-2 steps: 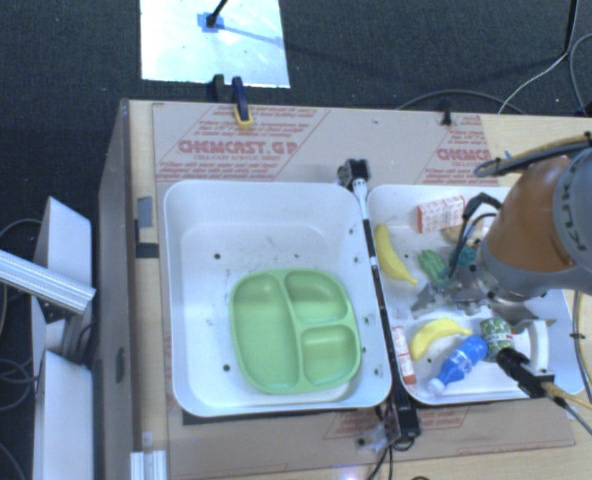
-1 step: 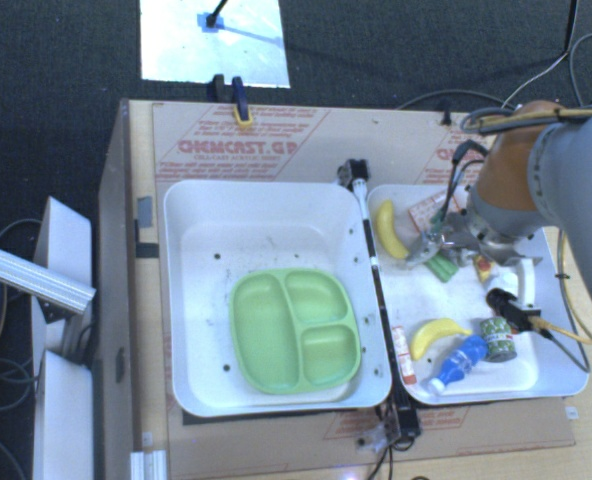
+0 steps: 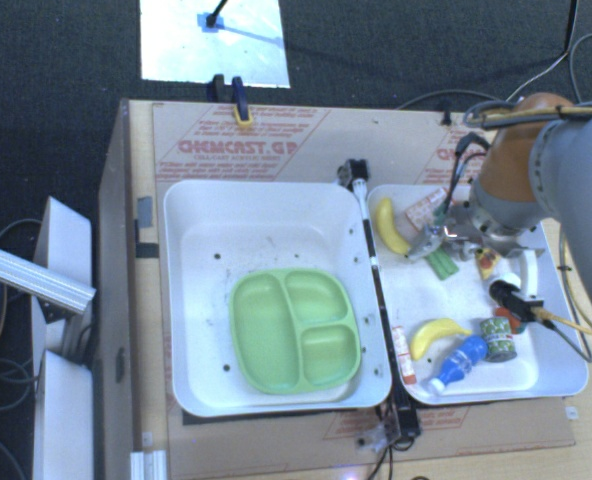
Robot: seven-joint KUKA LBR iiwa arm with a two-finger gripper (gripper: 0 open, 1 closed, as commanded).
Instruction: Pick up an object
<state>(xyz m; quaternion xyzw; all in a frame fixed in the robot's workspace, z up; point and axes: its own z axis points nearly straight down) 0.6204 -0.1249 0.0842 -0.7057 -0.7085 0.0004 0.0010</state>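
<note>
On my feed, nearest the camera, a blue bottle (image 3: 458,361) lies in the front of the right bin (image 3: 556,366). A dark green can (image 3: 497,338) sits just beside its far end, and a lower banana (image 3: 436,335) curves just behind the bottle. An orange stick (image 3: 401,354) lies along the bin wall on the side shared with the left bin (image 3: 206,230).

Further back, mid-bin, a green block (image 3: 442,264) lies tilted on the white floor. The gripper (image 3: 431,240) hangs right at its far end, so close that I cannot say whether they touch. I cannot tell from this angle whether the gripper is spread or pressed together, and I see nothing held in it.

An upper banana (image 3: 388,226) lies just beside the gripper, toward the shared wall. A tan and red packet (image 3: 422,211) lies just beyond the gripper, near the bin's far edge. The arm (image 3: 568,173) comes in over the bin's far corner, with its orange band (image 3: 506,158) above the wrist.

In the left bin a green divided plate (image 3: 296,330) rests toward the front, well apart from the gripper. Both bins stand on the bench (image 3: 276,140).
</note>
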